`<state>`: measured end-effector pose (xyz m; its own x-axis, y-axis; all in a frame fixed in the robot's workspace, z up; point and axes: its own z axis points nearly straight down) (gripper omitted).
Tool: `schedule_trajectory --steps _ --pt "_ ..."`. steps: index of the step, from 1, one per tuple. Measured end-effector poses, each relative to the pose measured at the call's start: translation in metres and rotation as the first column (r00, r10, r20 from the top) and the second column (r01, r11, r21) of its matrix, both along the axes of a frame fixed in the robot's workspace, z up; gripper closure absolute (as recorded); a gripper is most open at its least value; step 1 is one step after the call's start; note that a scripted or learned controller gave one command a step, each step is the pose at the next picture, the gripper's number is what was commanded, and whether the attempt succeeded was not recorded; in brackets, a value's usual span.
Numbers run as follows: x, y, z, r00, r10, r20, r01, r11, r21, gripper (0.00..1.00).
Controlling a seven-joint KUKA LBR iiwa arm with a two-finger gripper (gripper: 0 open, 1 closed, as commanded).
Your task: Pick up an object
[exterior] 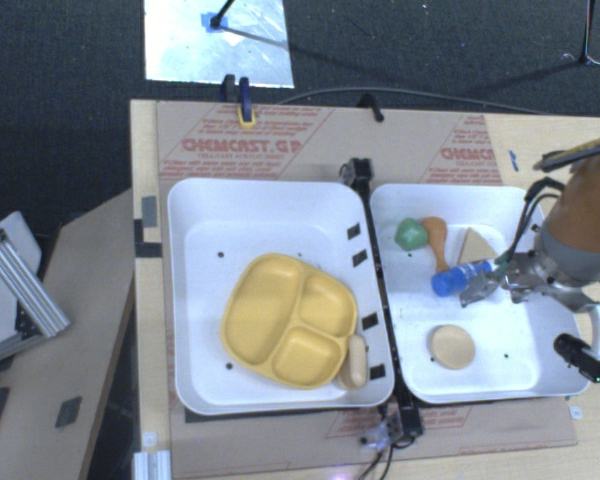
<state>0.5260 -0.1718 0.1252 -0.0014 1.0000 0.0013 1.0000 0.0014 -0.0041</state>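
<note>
My gripper reaches in from the right over the right bin, low near its middle. Its tip sits right against a blue object, which lies on the bin floor just to its left. I cannot make out whether the blue object is gripped. Behind the blue object lie a green lump, a tan wooden spoon-like piece and a beige wedge. A round tan disc rests nearer the front of the same bin.
The left bin holds a yellow compartment plate with a small beige roll at its front right corner. The arm's grey body and orange band cover the right bin's right side. A divider ridge separates the bins.
</note>
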Motion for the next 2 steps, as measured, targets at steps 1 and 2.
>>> schedule_trajectory --steps 1,2 --pt "0.0 0.0 -0.042 1.0 -0.001 0.004 0.001 1.0 -0.001 0.0" --pt "0.002 0.0 -0.03 1.0 0.0 0.008 0.0 1.0 -0.002 1.0"
